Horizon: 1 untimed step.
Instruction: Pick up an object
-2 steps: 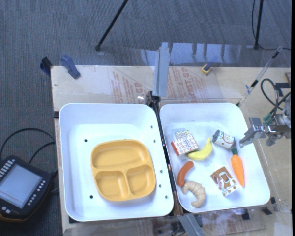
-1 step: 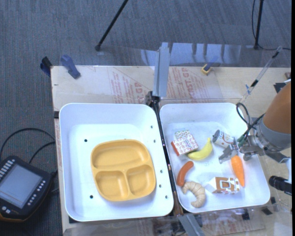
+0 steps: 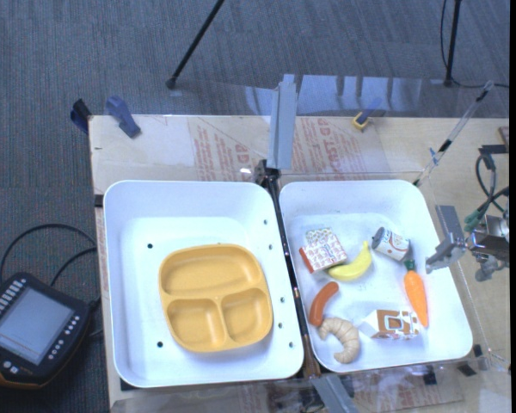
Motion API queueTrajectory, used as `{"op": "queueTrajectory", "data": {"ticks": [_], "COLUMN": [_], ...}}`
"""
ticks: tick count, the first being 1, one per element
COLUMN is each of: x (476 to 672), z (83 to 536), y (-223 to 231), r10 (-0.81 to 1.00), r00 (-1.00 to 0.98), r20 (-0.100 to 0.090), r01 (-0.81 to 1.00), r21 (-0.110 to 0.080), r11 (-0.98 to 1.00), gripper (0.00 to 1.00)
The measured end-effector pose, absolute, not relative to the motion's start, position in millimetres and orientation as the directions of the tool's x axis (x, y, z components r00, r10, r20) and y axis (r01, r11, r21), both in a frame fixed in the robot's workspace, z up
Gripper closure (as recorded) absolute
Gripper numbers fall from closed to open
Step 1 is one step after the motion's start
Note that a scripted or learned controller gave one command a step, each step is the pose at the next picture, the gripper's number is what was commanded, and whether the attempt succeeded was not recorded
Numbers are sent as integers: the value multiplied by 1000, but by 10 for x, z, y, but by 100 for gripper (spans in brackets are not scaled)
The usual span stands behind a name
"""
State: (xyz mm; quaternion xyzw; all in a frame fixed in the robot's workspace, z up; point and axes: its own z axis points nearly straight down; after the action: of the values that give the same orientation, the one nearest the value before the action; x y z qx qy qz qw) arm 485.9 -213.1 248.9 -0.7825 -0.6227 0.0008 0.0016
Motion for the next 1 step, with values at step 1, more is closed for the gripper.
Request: {"op": "queueTrajectory", "data": {"ticks": [1], "x": [4864], "z": [926], "y": [-1925], "r10": [976], "r00": [219], "r20": [6], "r01": [976], "r21": [-10], "r11": [-219], "gripper": [0]}}
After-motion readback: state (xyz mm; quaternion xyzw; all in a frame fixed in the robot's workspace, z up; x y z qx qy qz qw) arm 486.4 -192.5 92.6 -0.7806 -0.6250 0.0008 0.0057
